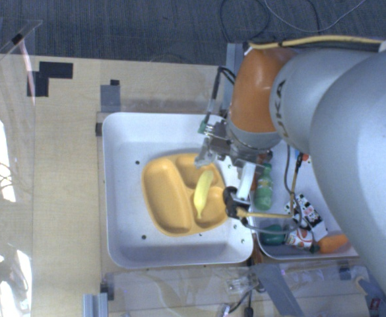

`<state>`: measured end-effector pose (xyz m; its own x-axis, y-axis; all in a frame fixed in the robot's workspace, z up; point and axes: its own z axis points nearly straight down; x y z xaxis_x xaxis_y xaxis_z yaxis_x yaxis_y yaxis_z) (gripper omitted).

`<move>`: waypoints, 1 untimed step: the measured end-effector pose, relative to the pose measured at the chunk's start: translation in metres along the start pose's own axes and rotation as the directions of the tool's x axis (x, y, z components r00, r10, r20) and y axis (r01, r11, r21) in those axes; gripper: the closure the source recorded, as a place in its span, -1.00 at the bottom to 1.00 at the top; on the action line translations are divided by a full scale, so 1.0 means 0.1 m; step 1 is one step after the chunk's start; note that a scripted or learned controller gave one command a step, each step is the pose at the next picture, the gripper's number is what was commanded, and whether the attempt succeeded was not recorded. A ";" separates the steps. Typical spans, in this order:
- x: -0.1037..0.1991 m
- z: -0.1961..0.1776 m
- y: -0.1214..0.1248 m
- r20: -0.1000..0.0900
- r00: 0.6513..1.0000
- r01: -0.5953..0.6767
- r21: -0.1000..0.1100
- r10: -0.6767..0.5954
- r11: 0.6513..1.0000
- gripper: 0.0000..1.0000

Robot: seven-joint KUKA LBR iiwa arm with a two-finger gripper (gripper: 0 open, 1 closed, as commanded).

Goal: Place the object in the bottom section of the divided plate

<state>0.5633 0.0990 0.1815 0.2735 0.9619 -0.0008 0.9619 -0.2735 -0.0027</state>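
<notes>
Yellow banana (203, 193) lies in the divided plate (163, 197), on its right side, in left bin (123, 177). Gripper (214, 152) sits just above banana's top end; grip state — can't tell. Looks like placing/release step; next prob. needs confirming banana's in bottom section, then lifting away w/o dragging it.

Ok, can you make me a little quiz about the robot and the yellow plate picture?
1. True or false: the banana lies in the yellow divided plate.
2. Which bin holds the plate? A) the left white bin B) the right bin
3. Fill in: the green bottle lies in the ____ bin.

Key: 1 true; 2 A; 3 right.
</notes>
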 end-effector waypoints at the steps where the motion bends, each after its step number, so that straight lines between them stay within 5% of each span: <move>1: 0.04 -0.70 0.29 -0.001 0.998 -0.062 -0.004 0.062 0.998 -1.00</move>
<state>0.5930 0.0953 0.2518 0.3326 0.9431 -0.0001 0.9431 -0.3326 0.0016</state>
